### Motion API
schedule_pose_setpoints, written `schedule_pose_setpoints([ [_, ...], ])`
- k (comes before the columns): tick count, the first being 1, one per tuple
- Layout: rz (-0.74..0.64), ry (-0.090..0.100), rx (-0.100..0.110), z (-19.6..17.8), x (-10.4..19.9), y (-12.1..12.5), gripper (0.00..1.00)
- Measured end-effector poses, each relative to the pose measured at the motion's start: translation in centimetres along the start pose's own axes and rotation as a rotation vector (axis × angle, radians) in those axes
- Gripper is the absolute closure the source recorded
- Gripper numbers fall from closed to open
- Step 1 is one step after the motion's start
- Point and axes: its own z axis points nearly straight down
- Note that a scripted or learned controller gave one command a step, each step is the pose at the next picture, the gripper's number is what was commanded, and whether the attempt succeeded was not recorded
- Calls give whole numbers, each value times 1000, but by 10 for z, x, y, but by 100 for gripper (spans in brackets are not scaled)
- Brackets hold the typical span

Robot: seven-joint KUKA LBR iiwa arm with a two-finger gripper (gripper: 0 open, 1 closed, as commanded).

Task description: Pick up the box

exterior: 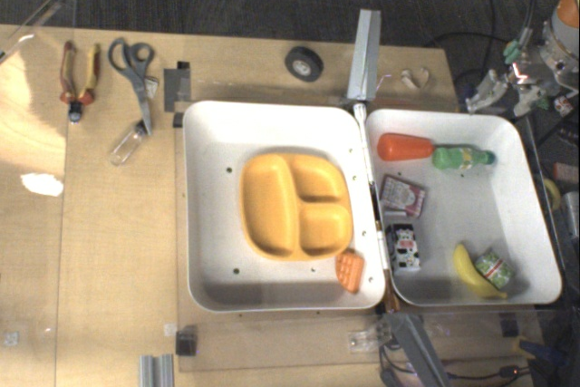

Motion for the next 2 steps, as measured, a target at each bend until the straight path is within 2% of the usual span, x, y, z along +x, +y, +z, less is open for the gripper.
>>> schedule_pose_setpoints([
  [1, 83, 1, 0, 80, 64, -64, 0],
  [2, 182, -1, -15, 157, 94, -68, 0],
])
